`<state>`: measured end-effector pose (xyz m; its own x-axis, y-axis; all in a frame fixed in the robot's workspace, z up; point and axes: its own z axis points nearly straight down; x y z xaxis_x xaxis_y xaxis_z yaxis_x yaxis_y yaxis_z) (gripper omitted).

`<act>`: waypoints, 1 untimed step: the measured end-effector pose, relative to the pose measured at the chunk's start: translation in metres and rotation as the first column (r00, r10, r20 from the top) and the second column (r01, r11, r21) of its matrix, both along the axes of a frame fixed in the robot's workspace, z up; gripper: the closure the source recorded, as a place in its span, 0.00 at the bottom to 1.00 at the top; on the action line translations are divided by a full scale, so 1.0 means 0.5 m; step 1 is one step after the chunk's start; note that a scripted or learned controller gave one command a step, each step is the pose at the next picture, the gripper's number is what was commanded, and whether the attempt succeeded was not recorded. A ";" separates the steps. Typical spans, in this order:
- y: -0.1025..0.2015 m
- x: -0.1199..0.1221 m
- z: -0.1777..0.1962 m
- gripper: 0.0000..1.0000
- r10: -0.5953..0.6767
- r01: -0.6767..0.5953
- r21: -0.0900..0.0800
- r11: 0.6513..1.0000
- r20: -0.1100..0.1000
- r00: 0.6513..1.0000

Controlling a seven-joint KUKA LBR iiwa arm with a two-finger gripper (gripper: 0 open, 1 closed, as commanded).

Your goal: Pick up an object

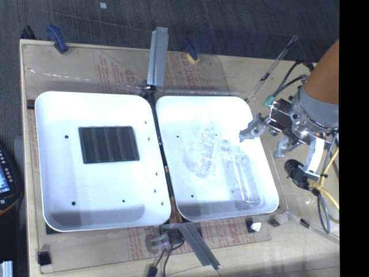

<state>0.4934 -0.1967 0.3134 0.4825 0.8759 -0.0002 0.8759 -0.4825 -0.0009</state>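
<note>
The gripper [266, 133] is seen at the right rim of the right bin [173, 154], hanging over the bin's upper right corner, with the grey wrist and orange band behind it to the right. Whether it is released or clenched cannot be told from this slant; nothing is seen held in it.

Two clear objects are noted in the right bin. A clear plastic bottle [242, 178] lies on its side near the bin's right wall, below and slightly left of the gripper. Its long axis is judged to run from upper left to lower right, nearly parallel to that wall, with the narrower neck end toward the gripper. A crumpled clear item [202, 152] lies further left, toward the bin's middle; its outline is hard to read against the white floor.

The bottle is judged the nearer target: a short move down the view and slightly inward is called for. Being transparent and smooth, it is expected to roll or slip if pinched off-centre.

A dark ribbed rectangle [109, 144] is noted in the left bin [52, 201], well apart from the gripper.
</note>
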 end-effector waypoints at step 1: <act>-0.001 -0.031 -0.040 0.00 0.179 -0.179 0.001 0.984 0.000 0.984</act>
